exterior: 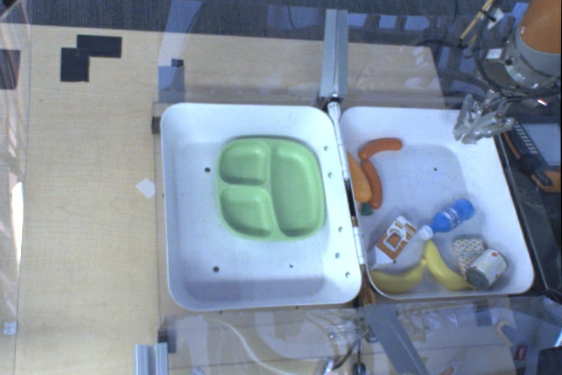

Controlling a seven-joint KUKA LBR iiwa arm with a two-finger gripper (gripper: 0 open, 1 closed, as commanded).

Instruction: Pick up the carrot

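The carrot (357,176) is orange with a small green end. It lies along the left wall of the right bin (518,215), pressed against a reddish sausage (374,182). A second, curved sausage (380,147) lies just above them. My gripper (477,126) hangs over the right bin's far right corner, well to the right of the carrot and apart from it. Nothing shows in the gripper.
The left bin (189,268) holds a green divided plate (269,187). In the right bin's front part lie a small carton (395,239), a blue-capped bottle (450,217), two bananas (413,275) and a can (486,266). A metal post (333,57) stands behind the divider.
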